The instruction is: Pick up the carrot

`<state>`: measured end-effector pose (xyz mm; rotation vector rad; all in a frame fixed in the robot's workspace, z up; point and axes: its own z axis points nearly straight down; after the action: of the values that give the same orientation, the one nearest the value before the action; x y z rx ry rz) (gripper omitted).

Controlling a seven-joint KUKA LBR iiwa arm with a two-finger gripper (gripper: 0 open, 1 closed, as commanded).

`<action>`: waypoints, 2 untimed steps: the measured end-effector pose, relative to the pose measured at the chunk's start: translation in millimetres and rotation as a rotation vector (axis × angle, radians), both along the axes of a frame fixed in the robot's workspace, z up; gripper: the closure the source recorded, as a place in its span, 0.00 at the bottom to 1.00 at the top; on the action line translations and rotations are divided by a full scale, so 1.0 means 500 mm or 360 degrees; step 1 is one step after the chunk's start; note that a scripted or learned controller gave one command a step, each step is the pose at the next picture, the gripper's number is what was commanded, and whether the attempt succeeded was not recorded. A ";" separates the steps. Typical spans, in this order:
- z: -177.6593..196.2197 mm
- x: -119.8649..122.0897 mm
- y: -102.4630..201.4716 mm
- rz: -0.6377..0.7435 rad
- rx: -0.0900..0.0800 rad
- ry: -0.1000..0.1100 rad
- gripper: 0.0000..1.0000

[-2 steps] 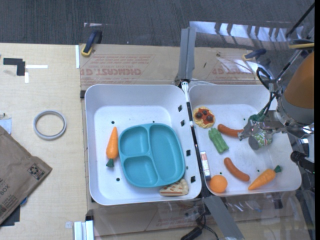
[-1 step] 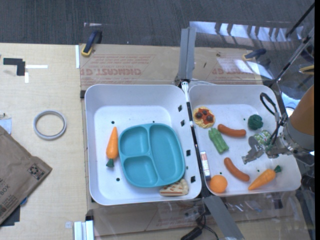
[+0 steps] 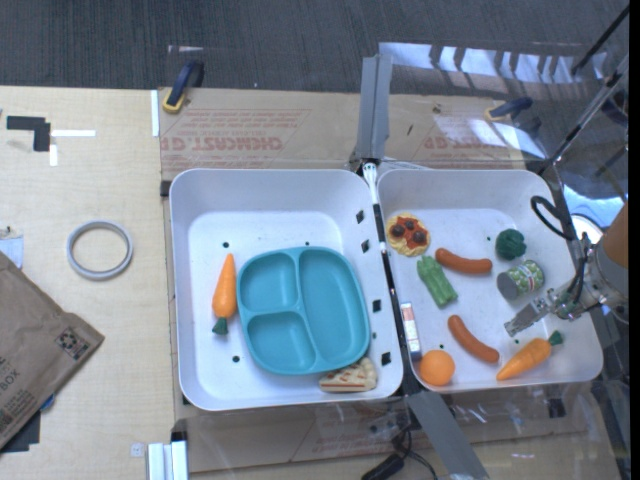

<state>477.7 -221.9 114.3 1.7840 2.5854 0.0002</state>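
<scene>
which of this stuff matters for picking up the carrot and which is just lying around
Job:
- orange carrot with green top in the right bin
- orange carrot in the left bin, beside the tray
- two-finger gripper, next to the right-bin carrot

Lying about:
- teal divided tray
- two red-brown sausages
- round orange fruit
- green broccoli
- small pizza
- tape ring

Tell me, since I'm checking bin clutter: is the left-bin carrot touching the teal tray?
Apart. The camera view shows a strip of white bin floor between the carrot and the divided teal tray.
</scene>
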 end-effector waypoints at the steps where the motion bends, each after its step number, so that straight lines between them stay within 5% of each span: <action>1: 0.026 0.000 -0.001 -0.0118 0.0000 0.0000 0.00; 2: 0.082 0.001 0.000 -0.0396 -0.0001 -0.0001 0.00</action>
<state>478.1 -222.0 155.5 2.0903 2.3438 0.0000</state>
